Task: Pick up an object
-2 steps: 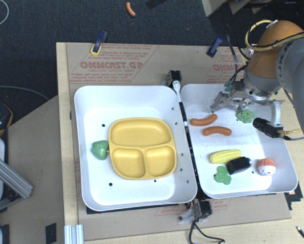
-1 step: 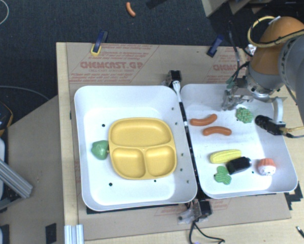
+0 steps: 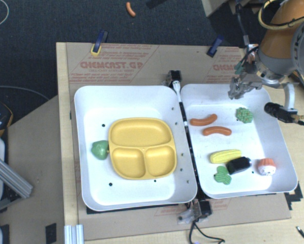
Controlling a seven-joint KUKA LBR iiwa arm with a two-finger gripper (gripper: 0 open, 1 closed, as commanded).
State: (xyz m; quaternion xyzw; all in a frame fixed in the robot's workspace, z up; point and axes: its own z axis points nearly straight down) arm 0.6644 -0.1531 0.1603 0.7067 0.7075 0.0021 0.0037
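My gripper [image 3: 238,91] hangs over the far edge of the right bin [image 3: 279,136], fingers pointing down, nothing visible between them. Just below and right of it lies a green broccoli piece [image 3: 244,115]. Two orange sausages [image 3: 203,120] [image 3: 216,131] lie at the bin's left middle. Nearer the front sit a yellow corn cob [image 3: 225,156], a black block [image 3: 238,165], a small green piece [image 3: 222,176] and a red-and-white sushi piece [image 3: 266,166].
The left bin [image 3: 91,105] holds a yellow divided plate [image 3: 142,147] with a green toy [image 3: 99,149] at its left side. A black clip [image 3: 175,78] sits where the bins meet at the back. Cardboard lies under both bins.
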